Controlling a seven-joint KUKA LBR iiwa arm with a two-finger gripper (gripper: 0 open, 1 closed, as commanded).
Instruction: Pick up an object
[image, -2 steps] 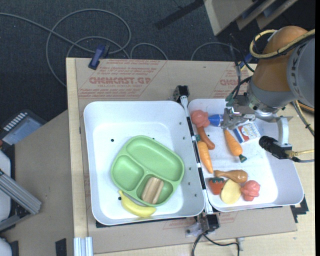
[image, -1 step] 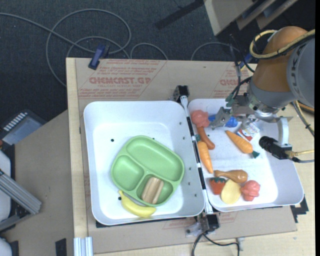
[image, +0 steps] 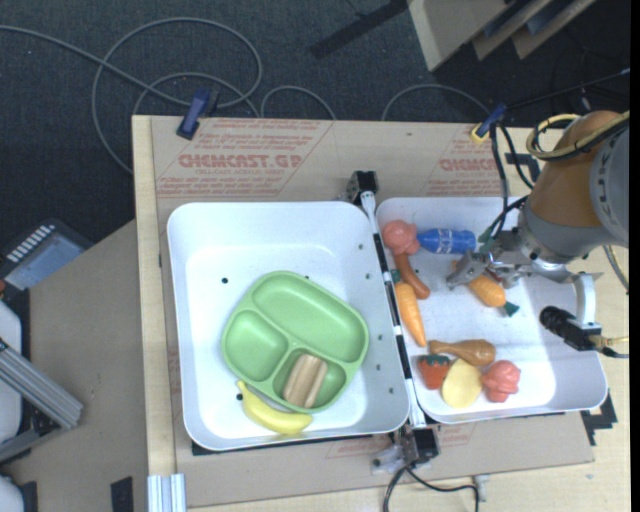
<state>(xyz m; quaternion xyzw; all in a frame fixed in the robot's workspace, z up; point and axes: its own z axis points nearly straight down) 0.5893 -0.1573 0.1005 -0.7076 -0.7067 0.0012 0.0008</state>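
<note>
In the right white plastic bin (image: 575, 395), nearest the camera, a yellow potato-shaped toy (image: 461, 384) lies between a red strawberry toy (image: 433, 371) and a pink lumpy toy (image: 501, 377), with a tan drumstick toy (image: 465, 350) just above them. Further back, the gripper (image: 484, 275) hangs low, fingers spread and holding nothing, over a small orange oval toy (image: 488, 291) touching them at five o'clock. Judged best: centre the fingers across its short width before closing, staying off the blue plastic bottle (image: 446, 240) at eleven o'clock.
</note>
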